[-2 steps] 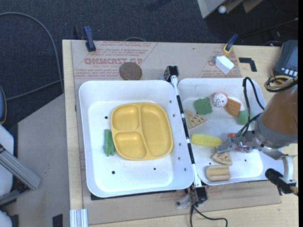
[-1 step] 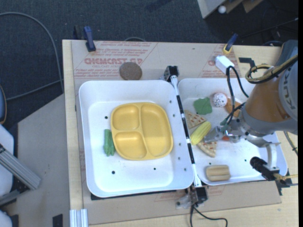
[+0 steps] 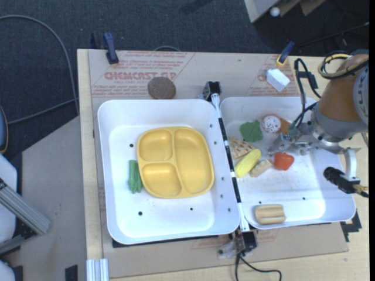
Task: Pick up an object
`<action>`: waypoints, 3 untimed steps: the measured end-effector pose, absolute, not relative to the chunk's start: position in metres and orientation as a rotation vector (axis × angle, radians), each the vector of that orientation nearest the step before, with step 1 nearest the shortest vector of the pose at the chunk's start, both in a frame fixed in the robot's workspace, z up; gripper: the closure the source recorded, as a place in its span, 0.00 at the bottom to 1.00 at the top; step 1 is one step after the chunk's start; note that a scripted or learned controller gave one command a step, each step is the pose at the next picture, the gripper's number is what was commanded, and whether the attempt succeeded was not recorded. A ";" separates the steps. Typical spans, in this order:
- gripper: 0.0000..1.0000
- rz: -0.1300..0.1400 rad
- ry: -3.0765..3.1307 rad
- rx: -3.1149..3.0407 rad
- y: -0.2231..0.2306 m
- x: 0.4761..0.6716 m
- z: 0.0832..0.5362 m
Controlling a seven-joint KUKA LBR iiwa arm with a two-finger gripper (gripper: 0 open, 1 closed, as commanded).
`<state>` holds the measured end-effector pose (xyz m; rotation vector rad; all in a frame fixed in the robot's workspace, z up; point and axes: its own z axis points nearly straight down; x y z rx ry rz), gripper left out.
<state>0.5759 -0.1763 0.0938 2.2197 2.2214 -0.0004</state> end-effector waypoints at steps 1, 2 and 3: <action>0.00 -0.001 2.223 2.223 -0.152 0.517 0.084; 0.00 0.001 2.221 2.219 -0.147 0.556 0.085; 1.00 0.004 2.219 2.216 -0.147 0.557 0.096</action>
